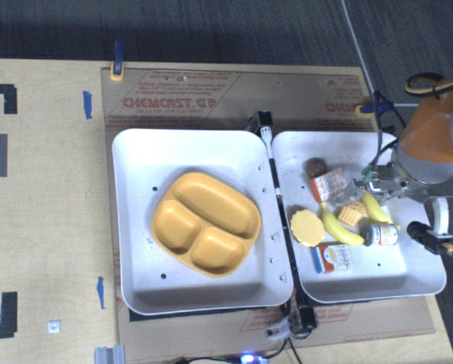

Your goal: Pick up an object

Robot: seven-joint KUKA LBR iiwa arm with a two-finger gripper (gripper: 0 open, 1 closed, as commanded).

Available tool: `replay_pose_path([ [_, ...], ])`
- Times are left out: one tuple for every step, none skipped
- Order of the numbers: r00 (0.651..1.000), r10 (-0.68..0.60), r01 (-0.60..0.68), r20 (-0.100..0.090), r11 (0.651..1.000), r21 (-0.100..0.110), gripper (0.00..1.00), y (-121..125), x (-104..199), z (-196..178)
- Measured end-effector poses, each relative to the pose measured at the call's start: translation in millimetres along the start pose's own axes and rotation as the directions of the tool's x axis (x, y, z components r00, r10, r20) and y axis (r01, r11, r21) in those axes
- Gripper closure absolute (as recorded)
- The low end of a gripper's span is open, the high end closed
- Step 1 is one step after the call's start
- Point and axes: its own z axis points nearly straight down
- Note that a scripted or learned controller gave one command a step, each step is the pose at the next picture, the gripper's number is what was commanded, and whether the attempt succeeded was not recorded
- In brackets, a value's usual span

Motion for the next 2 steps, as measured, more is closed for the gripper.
replay_pose_path([
  [1.000, 0.000, 0.000, 0.001, 1.000, -0.007, 1.00, 2, 0, -11],
  [1.000, -0.002, 0.002, -0.001, 1.000, 0.000, 1.00, -16, 92, -104],
])
